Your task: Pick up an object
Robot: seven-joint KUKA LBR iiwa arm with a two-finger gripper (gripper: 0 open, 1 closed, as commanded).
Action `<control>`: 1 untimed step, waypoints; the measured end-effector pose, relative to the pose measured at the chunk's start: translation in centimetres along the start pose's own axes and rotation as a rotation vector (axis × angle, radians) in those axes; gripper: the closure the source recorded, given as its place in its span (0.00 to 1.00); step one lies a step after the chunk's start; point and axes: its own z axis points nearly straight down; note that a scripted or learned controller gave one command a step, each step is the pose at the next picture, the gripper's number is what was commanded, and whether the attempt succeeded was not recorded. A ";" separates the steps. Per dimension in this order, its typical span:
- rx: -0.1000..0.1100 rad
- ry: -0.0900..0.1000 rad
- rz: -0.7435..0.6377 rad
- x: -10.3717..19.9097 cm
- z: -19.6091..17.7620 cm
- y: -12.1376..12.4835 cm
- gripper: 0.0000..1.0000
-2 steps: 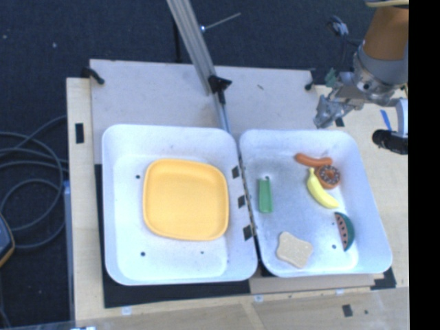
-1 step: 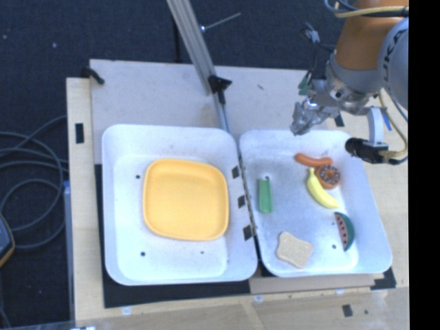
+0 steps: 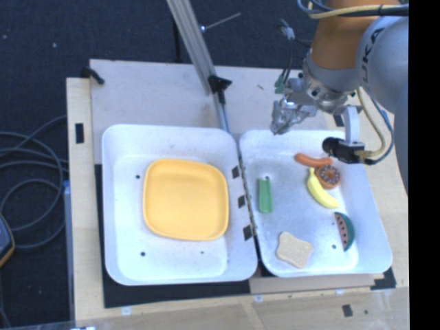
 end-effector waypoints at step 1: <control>0.002 0.000 0.000 5.2 1.5 -0.4 1.00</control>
